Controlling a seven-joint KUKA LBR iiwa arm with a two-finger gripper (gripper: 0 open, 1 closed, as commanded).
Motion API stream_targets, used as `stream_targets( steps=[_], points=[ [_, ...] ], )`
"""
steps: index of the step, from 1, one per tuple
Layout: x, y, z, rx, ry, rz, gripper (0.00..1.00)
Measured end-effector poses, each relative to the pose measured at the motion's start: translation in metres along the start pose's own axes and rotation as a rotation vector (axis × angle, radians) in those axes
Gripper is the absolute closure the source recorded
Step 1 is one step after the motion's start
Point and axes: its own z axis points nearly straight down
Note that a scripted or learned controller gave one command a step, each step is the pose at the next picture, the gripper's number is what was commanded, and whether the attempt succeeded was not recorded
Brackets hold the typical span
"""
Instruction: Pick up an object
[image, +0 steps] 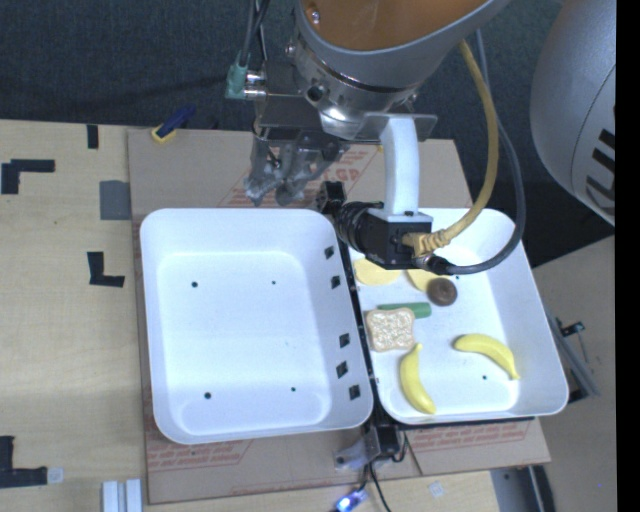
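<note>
Two white bins sit side by side on a cardboard sheet (190, 150) on the table (60, 300). The L bin (240, 320) takes up the centre of the view; the R bin (535, 330) sits at approx 3 o'clock from it, rims touching along a row of black clips (345, 340). The arm (380, 40) hangs over the top of the view at 12 o'clock, grey w/ an orange band, w/ a white piece (402, 165) and a black block (380, 232) lower down, over the R bin's 10 o'clock corner. The pincer (285, 180) hangs above the cardboard just past the L bin's far rim, approx 12 o'clock of that bin; fingers look slightly apart w/ nothing between them, tho the metal is dark and blurry. A yellowish hose (490, 150) and a black cable (505, 240) loop down from the arm into the R bin. Objects in the R bin: a yellow flat piece (375, 272) partly under the black block, a brown round item (442, 291), a green stick (405, 310) just beside a beige waffle-like block (389, 329), one banana (416, 380) at approx 6 o'clock, and a second banana (487, 353) at 4 o'clock, apart from the first. Black tape marks (25, 172) and a grey patch (115, 198) lie on the table at 9 o'clock. Faint red print runs along the cardboard edges, too small to read; no brand legible.
</note>
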Motion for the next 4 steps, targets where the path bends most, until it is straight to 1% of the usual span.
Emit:
stream_targets(
  steps=[4],
  points=[
    [0.002,0.000,-0.039,0.007,-0.002,-0.006,1.00]
  ],
)
